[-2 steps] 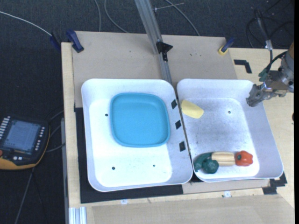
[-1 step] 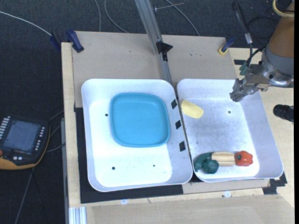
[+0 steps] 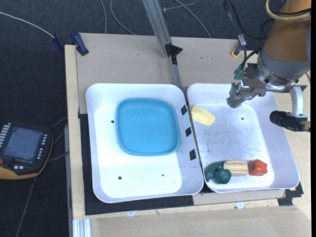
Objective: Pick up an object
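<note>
Yellow, the nearest object (image 3: 203, 115) lies at the right bin's (image 3: 276, 147) upper left, just beside my tool (image 3: 236, 100). I cannot tell how open my tool is or whether it carries anything; descending off-centre, I may nudge the piece against the wall.

Plate (image 3: 147, 126) sits in left bin (image 3: 98, 181). In right bin (image 3: 281, 147): soft lump (image 3: 203, 115) at far left corner, toy row (image 3: 236, 170) along near wall (three pieces touching). My end effector (image 3: 237, 98) above far edge.

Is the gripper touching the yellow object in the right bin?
Apart. The camera view shows bare bin floor between the gripper and the yellow object, which lies by the right bin's left wall.
</note>
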{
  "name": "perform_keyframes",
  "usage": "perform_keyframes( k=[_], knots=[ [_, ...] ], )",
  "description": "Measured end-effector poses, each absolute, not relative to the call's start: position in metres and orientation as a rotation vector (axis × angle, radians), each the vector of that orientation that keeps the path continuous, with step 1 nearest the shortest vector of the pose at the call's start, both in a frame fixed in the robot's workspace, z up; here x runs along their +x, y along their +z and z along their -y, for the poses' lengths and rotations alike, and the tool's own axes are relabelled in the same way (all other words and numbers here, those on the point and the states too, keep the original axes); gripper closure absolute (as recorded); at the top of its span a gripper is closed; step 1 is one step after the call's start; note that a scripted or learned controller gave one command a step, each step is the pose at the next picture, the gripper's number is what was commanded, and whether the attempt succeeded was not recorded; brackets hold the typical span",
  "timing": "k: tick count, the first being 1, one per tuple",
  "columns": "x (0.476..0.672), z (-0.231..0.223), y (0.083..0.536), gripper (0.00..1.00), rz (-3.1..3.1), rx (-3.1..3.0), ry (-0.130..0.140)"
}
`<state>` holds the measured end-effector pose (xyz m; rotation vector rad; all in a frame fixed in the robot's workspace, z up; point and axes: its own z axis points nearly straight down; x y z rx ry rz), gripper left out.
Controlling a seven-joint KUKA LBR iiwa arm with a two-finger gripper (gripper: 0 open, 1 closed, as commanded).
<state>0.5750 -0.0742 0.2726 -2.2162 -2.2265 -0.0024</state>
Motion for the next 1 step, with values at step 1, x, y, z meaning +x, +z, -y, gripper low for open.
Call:
perform_keyframes(
  k=[1],
  knots=[
    [0.5859,0.0189,0.2553,1.0,2.225,-2.215,0.0]
  ],
)
